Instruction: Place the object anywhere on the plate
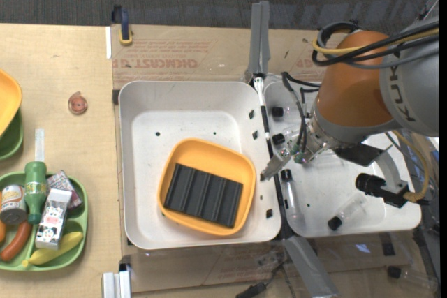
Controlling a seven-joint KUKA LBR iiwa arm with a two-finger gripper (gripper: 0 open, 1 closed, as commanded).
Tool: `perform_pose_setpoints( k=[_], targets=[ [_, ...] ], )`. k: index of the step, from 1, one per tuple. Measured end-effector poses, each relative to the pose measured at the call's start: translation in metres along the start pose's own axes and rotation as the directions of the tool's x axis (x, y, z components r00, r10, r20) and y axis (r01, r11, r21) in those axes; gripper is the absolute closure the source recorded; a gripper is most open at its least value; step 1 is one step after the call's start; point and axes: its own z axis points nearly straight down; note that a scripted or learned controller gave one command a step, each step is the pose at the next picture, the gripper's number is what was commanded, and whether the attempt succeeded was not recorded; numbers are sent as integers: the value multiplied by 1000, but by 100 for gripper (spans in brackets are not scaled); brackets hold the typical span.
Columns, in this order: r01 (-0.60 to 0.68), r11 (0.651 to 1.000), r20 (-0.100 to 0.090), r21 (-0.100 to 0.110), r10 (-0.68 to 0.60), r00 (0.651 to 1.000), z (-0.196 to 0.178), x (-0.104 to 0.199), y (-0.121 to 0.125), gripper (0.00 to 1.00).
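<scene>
A yellow plate is seen in the left white bin, toward its 5 o'clock corner. A black ribbed object is lying flat on the plate, covering most of its centre. The arm's orange band is positioned above the right white bin, at 3 o'clock from the plate. The gripper is located under the wrist, near the divide between the bins; its opening cannot be determined. Nothing is seen held in it.
</scene>
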Motion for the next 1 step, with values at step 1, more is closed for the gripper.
perform_pose_setpoints(
  k=[1],
  targets=[
    [0,1000,0,0,0,1000,0,0,0,0]
  ],
)
